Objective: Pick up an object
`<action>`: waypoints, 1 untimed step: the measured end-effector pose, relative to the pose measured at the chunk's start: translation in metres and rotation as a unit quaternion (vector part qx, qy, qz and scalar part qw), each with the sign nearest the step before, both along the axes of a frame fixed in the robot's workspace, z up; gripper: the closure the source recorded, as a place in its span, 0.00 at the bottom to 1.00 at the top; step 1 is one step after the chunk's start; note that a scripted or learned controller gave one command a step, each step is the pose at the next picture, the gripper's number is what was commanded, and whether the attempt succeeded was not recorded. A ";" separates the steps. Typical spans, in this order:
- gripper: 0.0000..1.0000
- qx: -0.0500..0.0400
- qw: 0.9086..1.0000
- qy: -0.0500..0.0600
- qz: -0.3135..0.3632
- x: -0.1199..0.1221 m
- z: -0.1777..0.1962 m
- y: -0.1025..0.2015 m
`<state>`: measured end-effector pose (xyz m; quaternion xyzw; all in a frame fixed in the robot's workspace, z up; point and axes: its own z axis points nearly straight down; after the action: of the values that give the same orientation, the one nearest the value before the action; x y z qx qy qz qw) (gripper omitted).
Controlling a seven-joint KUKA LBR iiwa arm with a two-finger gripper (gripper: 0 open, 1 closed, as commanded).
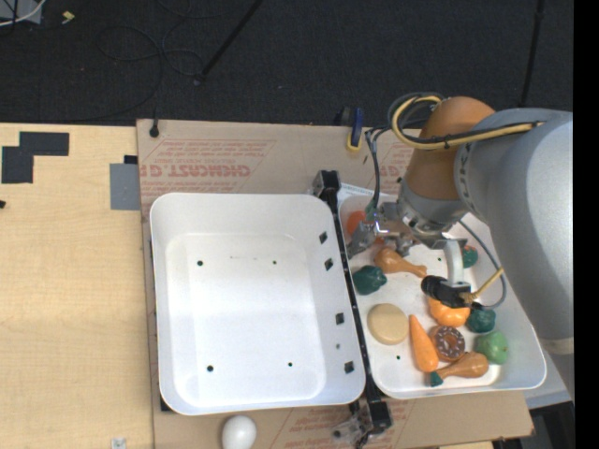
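Note:
My gripper (pixel 387 236) reaches down into the far left part of the right bin (pixel 524 374), under the grey arm with its orange band (pixel 451 127). It hangs just above a tan drumstick-shaped toy (pixel 403 266) and next to a red-orange piece (pixel 356 223). A dark green toy (pixel 368 279) lies just in front of it. I see nothing held in the gripper.
The right bin also holds a beige disc (pixel 387 324), an orange carrot (pixel 423 345), a brown donut (pixel 450 342), a green ball (pixel 493 347), a teal piece (pixel 482 321) and another tan drumstick (pixel 465 369). The left bin (pixel 173 215) is alongside. A white ball (pixel 240 430) lies on the bench in front.

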<state>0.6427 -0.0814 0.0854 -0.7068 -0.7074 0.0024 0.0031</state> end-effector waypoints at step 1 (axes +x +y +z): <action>1.00 0.000 1.000 0.002 0.001 0.000 0.008 -0.001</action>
<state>0.6423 -0.0820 0.0938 -0.7061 -0.7081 0.0038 0.0048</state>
